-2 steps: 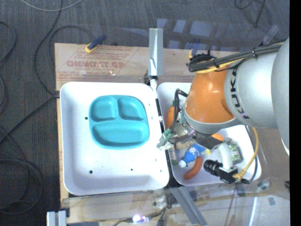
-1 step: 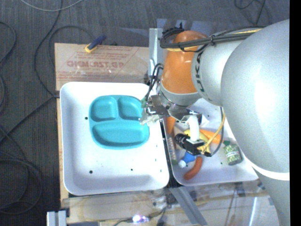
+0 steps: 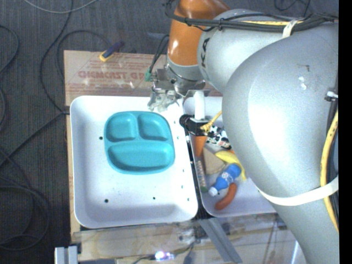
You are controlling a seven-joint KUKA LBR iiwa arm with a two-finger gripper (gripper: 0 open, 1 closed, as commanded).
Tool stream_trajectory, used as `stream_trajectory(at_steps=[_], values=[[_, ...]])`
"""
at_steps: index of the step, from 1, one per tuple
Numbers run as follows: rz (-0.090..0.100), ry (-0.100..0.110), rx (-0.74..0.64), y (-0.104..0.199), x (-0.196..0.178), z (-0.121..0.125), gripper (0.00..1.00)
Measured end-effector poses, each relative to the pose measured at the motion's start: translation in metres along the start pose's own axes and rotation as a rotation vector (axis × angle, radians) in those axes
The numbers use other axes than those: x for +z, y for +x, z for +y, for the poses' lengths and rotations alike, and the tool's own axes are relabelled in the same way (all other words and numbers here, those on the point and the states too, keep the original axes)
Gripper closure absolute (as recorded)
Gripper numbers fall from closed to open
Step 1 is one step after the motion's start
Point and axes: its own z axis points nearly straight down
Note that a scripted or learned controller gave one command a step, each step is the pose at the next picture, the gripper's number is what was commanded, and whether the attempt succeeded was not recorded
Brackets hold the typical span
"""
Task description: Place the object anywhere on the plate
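Note:
A teal plate (image 3: pixel 139 143) with three compartments lies flat in the left white bin (image 3: pixel 88 197), and nothing rests on it. My gripper (image 3: pixel 159 100) hangs over the bin's far edge, just beyond the plate's far right corner. Below the orange band its tip is small and cluttered, and I make out no object in it. The loose objects lie in the right bin (image 3: pixel 250 205): an orange carrot (image 3: pixel 198 145), a yellow banana (image 3: pixel 229 158), a blue bottle (image 3: pixel 226 180) and a red sausage (image 3: pixel 225 197).
The big grey arm covers most of the right bin. A black-and-white spotted piece (image 3: pixel 221 140) and a tan wedge (image 3: pixel 212 162) also lie there. A cardboard sheet (image 3: pixel 104 76) sits behind the left bin. Bare white floor surrounds the plate.

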Motion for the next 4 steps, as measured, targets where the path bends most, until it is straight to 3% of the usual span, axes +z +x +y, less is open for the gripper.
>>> stream_trajectory(at_steps=[1,2,3,4], values=[[0.001,-0.001,0.112,0.014,-0.039,-0.001,1.00],[0.000,0.000,0.443,0.004,-0.079,0.010,1.00],[0.000,0.003,0.487,0.015,-0.044,-0.067,1.00],[0.000,0.000,0.351,0.061,-0.071,-0.059,1.00]])
